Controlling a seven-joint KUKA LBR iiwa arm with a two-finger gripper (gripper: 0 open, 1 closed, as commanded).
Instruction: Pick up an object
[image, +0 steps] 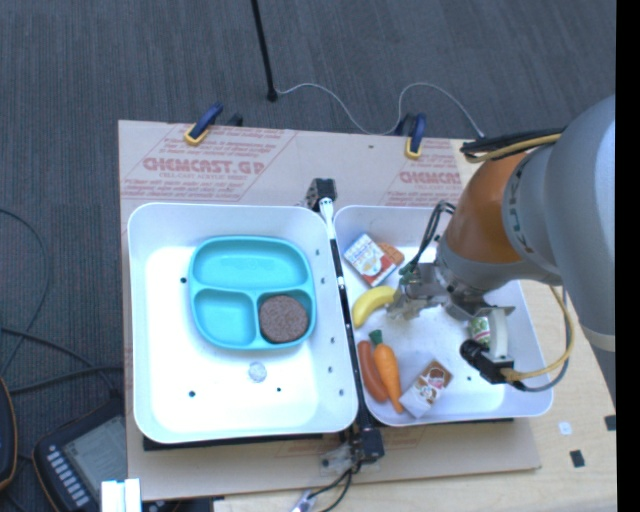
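Observation:
My gripper (408, 298) hangs low over the middle of the right bin (520, 400), just right of a yellow banana (370, 304). An orange carrot (380, 370) lies below the banana near the bin's left wall. A small red and white carton (367, 257) sits at the bin's upper left. Near the front edge lies another carton (428, 388). A small item with a green label (483, 330) shows under the wrist at the right. The arm's bulk hides the bin's right part.
The left bin (160, 390) bears a blue divided tray (240, 285) with a brown round patty (284, 317) in its lower right compartment. A small clear item (257, 372) lies below the tray. A black cable (490, 365) loops off the wrist.

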